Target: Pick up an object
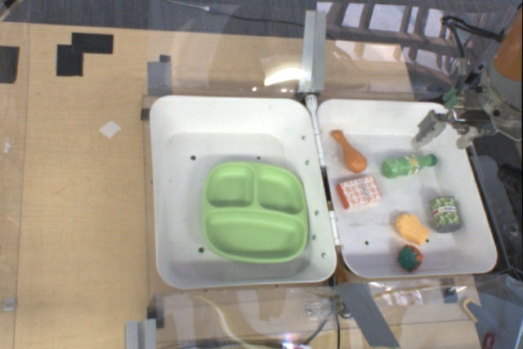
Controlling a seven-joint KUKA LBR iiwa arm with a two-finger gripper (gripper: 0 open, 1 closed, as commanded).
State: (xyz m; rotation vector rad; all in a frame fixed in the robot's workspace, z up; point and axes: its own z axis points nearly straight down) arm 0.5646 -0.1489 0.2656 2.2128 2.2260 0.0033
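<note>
While the arm point(505, 65) leans in from the right edge of the frame, its gripper point(441, 124) hangs over the upper right corner of the right bin point(384, 112), tilted down and to the left; whether it is released or clenched I cannot tell, and nothing shows between its tips. Below it in that bin lie a green bottle point(408, 166), an orange drumstick point(350, 151), a red-and-white box point(359, 192), a green can point(444, 212), a yellow piece point(411, 228) and a red-green ball point(409, 257). The left bin point(176, 200) holds a green divided plate point(256, 211).
</note>
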